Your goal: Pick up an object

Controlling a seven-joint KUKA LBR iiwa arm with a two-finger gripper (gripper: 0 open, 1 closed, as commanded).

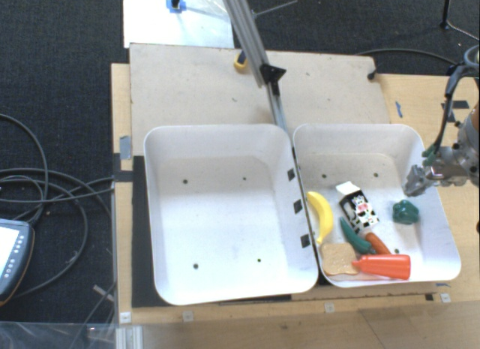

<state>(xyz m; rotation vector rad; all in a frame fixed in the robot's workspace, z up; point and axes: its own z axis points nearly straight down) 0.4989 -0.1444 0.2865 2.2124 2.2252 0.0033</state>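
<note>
The gripper hovers at the right bin's right edge, finger state impossible to tell. Approach step: a descent onto the teal object just below seems next.

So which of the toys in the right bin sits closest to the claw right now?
The small dark green rounded toy, just below-left of the claw. It lies alone near the right wall; the yellow banana, orange carrot and others cluster further left.
</note>
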